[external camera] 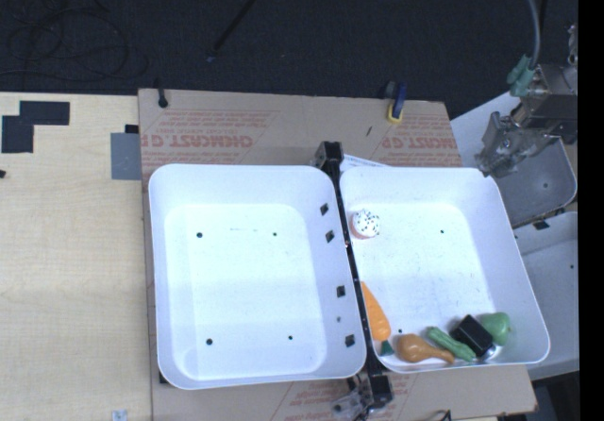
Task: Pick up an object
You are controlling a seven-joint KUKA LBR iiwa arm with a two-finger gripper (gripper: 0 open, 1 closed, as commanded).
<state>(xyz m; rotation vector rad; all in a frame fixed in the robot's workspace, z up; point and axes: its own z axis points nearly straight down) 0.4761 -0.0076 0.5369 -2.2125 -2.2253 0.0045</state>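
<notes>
— At the right edge of the frame, upper part: is that the gripper (500,150)?
— Yes, outside the right bin (491,221); whether it's spread or pressed together, I cannot tell.
— And the objects?
— A dotted white ball (365,224) upper left in that bin; an orange carrot (376,313), a tan gourd-shaped toy (418,348), a green piece (451,344) and a black block (472,334) along its lower edge.

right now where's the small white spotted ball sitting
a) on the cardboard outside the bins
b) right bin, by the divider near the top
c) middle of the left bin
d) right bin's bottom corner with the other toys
b: the spotted ball lies in the right bin close to the central divider, apart from the orange carrot and the cluster along the bottom edge.
</notes>
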